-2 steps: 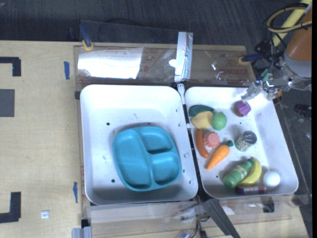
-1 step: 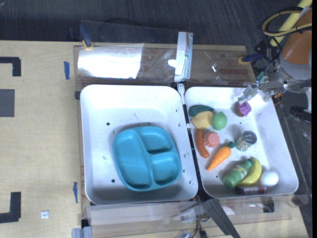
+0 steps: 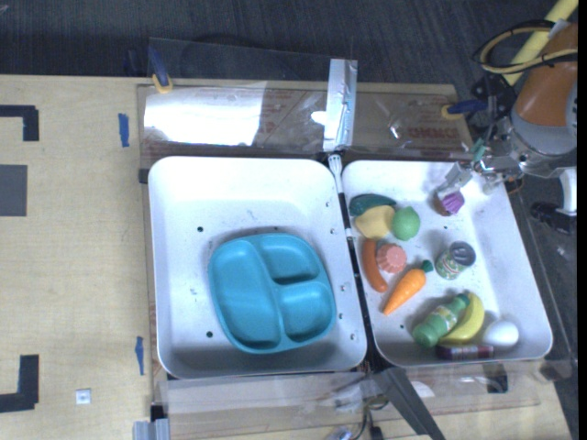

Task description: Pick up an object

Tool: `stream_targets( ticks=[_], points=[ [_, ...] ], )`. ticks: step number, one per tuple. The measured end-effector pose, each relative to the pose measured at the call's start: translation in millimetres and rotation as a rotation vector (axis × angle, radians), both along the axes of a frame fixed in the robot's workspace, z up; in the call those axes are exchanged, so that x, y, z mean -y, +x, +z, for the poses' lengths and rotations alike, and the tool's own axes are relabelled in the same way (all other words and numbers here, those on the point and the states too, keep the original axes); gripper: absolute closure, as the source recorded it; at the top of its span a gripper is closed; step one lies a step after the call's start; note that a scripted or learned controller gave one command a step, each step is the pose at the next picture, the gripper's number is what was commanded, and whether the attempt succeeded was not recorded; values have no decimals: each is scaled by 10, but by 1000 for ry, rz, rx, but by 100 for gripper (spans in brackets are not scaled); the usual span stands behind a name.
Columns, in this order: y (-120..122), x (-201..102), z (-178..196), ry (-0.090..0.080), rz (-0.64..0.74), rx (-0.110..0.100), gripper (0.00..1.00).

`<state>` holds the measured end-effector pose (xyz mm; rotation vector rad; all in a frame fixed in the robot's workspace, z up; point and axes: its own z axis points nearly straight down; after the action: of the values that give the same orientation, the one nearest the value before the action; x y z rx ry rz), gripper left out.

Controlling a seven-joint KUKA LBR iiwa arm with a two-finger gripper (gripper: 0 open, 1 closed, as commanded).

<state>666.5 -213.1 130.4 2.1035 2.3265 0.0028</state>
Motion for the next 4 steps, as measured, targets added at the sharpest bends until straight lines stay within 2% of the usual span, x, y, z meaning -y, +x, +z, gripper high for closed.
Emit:
stream_targets(
  ticks=[1,2,3,4],
  points=[
    [-4,-2,-11,1,0,-2,0],
    [-200,-312,-448,2,-82,-3,0],
    [-191,-316,-337,3,-82,-2,100],
    [-193,-316,-343,3,-82,-3,0]
  ],
)
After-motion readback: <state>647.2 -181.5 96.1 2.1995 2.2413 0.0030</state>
